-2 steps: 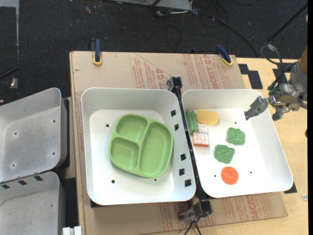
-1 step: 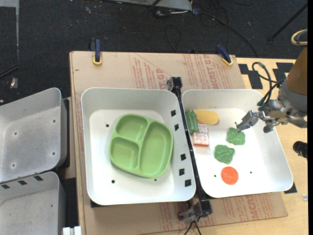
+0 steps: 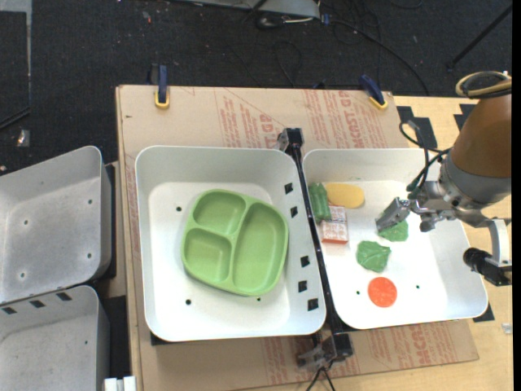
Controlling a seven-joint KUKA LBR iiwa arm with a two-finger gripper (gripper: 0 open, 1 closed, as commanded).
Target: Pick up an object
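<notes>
Arm over the right bin (image 3: 456, 300), tool (image 3: 394, 216) low beside a green lump (image 3: 396, 231).

The tool hangs at about 2 o'clock in the right bin, its tip touching or just above the green lump; whether it is wide, narrow or holding anything I cannot tell. A second, leafy green piece (image 3: 373, 256) lies near the bin's centre, with an orange-red disc (image 3: 383, 292) at 6 o'clock of it. At 10 o'clock sit a yellow oval (image 3: 344, 195), a green strip (image 3: 318, 201) and a small red-and-white packet (image 3: 334, 227). The left bin (image 3: 163, 300) holds a green divided plate (image 3: 235, 241). Both bins rest on the brown tabletop (image 3: 220, 112).
</notes>
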